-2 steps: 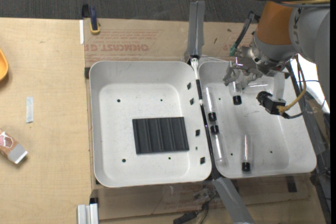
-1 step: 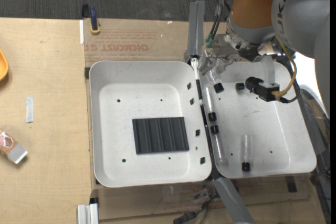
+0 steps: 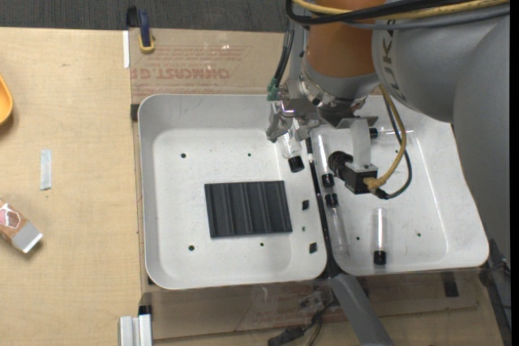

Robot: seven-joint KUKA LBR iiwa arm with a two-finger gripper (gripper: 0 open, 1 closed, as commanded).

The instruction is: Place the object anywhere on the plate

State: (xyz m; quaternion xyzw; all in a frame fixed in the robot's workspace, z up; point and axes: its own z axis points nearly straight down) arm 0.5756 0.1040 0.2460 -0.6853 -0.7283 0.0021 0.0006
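Nearest the camera, the right bin (image 3: 422, 259) holds a clear tube (image 3: 378, 229) with a black cap at its near end. It lies loose on the white floor, roughly in line with the bin's depth, well apart from the claw and touching nothing else. This tube looks like the object of the task, and it is not on the plate.

Just left of it, along the seam where the two bins meet, runs a second slender clear piece (image 3: 333, 211) with dark bands. Its far end disappears beneath the claw, and I cannot tell whether it is a loose item or part of the tool.

In the left bin (image 3: 162, 255), the plate (image 3: 247, 208) is a dark, ribbed rectangle lying flat near the middle of the floor, with nothing on it.

Further back, the claw (image 3: 293, 151) hangs over the far part of the seam between the bins, just beyond the plate's far right corner. Cables and brackets crowd it, so I cannot tell whether it is spread or pressed together, and nothing is visibly pinched. Above it sit the orange band (image 3: 353, 12) and the grey arm (image 3: 454, 44), which enters from the right.

On the worktop (image 3: 73, 93) to the left lie a small wrapped item (image 3: 18, 227) and a short grey strip (image 3: 45, 170). At the far edge stands a blue clamp (image 3: 143, 28).
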